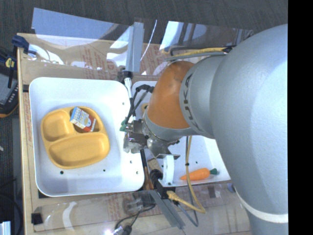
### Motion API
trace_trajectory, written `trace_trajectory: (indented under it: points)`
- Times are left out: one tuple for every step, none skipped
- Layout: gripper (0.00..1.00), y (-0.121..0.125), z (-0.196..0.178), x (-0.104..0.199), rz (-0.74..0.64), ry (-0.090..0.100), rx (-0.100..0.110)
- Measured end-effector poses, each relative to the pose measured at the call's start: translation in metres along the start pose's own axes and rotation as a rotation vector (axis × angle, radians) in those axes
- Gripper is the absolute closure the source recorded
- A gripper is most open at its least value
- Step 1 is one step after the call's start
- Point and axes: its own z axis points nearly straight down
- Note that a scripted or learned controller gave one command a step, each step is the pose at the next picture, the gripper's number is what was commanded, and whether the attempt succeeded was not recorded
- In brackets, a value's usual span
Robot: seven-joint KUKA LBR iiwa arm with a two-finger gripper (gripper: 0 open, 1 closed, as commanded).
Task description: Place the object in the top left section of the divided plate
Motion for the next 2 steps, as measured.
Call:
trace_trajectory:
  points:
    - [1.0, -0.001, -0.013, 0.012, 0.299, 0.0, -0.004]
    - [1.0, 0.039, -0.02, 0.099, 0.511, 0.0, -0.003]
